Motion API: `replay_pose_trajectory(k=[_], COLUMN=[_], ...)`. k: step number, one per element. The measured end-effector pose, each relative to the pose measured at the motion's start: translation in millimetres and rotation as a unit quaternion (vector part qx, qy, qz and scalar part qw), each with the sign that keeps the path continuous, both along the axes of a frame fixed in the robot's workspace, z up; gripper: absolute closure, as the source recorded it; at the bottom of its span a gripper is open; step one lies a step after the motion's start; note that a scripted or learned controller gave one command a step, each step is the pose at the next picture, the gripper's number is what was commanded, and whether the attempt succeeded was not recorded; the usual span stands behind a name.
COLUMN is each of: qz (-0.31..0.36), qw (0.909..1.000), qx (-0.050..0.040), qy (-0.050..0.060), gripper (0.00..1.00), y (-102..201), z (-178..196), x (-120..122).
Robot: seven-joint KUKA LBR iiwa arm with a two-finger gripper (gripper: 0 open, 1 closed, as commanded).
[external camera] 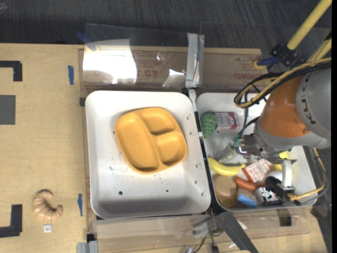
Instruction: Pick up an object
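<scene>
The gripper (251,151) is hanging low in the right bin (305,196), under the arm's (295,112) orange band and grey wrist. Whether it is spread or pressed together cannot be told; the wrist is hiding that part, and nothing can be seen pinched in it. It is sitting just above the banana (225,167), which is lying across the bin's middle, and beside a red-and-white packet (258,170). Below the packet an orange-red piece (244,184), a blue piece (246,199) and a black-and-white thing (269,192) are crowding together near the front wall, with a brown round item (225,190) at the front left corner. A green ridged object (209,123) and a pink-labelled packet (227,121) are resting toward the back left of the same bin. Yellow and black cables (266,83) are looping over the arm.

The left bin (100,157) is holding a yellow divided tray (150,138), lying flat near its middle. On the bench (37,141) at left, well apart from both bins, a tan curled toy (47,204) is lying.
</scene>
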State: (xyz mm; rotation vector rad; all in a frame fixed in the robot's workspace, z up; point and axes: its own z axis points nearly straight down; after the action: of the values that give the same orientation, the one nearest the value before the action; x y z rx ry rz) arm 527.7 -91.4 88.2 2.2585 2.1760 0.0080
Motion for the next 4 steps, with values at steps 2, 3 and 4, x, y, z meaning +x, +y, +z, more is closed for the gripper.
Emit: replay_pose_trajectory(k=[2, 3, 4], qz=[-0.050, -0.106, 0.052], qw=[0.9987, 0.9944, 0.9986], qx=[0.0015, 0.0004, -0.0004], qy=[0.002, 0.004, 0.003], gripper=[1.00, 1.00, 1.00], y=[76, 94, 90], z=[97, 95, 141], x=[-47, -33, -40])
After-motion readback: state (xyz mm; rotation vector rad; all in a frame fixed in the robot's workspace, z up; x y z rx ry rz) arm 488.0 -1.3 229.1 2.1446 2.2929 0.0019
